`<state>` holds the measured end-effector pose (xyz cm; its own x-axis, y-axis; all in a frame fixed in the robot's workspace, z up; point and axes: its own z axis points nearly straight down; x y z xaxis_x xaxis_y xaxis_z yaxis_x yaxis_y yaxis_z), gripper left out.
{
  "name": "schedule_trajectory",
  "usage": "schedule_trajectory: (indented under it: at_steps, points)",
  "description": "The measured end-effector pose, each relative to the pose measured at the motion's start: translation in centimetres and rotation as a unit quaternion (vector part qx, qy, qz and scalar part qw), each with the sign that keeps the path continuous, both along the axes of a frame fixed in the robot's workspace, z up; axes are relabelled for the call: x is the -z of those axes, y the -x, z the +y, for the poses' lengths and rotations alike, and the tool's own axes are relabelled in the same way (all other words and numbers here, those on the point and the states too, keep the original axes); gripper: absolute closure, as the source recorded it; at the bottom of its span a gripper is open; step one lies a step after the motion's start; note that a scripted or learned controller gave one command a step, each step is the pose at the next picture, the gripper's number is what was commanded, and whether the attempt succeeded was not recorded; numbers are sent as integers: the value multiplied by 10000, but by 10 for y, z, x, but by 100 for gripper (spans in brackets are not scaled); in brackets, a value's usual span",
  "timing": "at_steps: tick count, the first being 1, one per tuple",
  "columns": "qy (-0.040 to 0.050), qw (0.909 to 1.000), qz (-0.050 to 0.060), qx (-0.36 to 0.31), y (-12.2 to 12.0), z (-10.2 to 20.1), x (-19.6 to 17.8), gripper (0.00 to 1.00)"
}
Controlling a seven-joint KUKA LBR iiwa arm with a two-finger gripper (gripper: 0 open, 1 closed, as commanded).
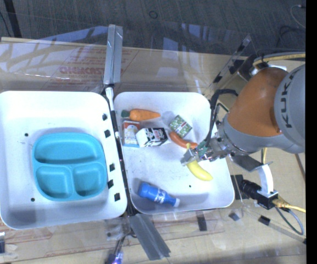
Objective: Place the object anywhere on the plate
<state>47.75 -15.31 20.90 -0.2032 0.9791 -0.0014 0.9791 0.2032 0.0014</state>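
Grey "KUKA"-lettered arm [290,100], pincer [194,157] above banana [200,171], grip state unclear.

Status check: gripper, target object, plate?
Gripper low in right bin, over the banana; grasp unconfirmed. Blue plate in left bin. Carrot, cartons, blue bottle nearby.

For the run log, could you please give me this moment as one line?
arm: over right bin | pincer: at banana, grasp unclear | plate: blue, left bin, holds nothing | step: pick pending
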Motion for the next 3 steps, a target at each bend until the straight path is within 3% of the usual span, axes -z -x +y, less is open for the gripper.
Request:
schedule_trajectory:
  at_steps: [1, 2, 3]
  points:
    - [-5, 9982, 18, -593, -40, 56, -19, 100]
    - [-8, 9994, 43, 340, -46, 120, 19, 100]
    - [-2, 10000, 40, 82, -29, 213, 18, 100]
